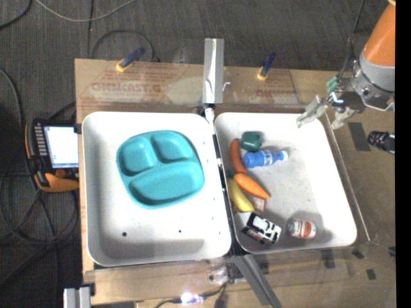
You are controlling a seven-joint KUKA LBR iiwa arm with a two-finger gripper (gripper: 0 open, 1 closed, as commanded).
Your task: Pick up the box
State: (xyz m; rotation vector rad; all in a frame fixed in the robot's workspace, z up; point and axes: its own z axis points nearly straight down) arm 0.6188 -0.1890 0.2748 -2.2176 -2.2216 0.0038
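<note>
The box (262, 229) is small, black and white, and lies near the front edge of the right bin (343, 191), just right of the divider. My gripper (325, 115) hangs over the bin's far right corner, well away from the box. Its two pale fingers (311, 113) are spread apart and open, with nothing between them. The arm's orange band sits above it at the frame's right edge.
In the right bin lie a green block (252, 139), a blue bottle (263, 158), two orange carrots (250, 184), a yellow banana (240, 199) touching the box's left side, and a can (301, 228) to the box's right. A teal divided tray (160, 167) fills the left bin (96, 236).
</note>
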